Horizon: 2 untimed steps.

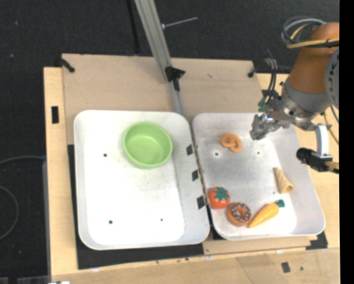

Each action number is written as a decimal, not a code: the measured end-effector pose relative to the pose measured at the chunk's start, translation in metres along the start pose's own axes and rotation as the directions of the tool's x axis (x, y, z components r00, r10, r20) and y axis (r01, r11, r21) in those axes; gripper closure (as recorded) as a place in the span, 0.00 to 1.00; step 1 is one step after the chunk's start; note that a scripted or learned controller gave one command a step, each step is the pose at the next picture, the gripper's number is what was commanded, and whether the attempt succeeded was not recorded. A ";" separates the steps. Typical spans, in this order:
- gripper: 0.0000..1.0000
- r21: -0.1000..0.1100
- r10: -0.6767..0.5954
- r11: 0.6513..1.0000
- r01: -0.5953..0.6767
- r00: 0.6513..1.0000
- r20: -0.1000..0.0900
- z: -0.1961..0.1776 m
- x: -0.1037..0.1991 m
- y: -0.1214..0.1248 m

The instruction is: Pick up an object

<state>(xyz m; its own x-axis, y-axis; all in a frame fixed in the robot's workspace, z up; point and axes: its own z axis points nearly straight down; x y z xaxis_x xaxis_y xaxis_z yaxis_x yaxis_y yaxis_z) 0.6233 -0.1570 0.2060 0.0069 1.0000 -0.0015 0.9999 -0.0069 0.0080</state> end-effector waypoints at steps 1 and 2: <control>1.00 0.006 0.000 1.000 0.000 1.000 0.000 -0.043 -0.006 -0.001; 1.00 0.002 -0.007 1.000 0.007 1.000 -0.001 -0.081 -0.008 0.001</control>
<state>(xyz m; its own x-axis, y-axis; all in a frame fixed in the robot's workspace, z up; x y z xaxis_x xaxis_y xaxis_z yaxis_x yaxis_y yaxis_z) 0.6231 -0.1644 0.2870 -0.0003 1.0000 -0.0010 1.0000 0.0003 0.0059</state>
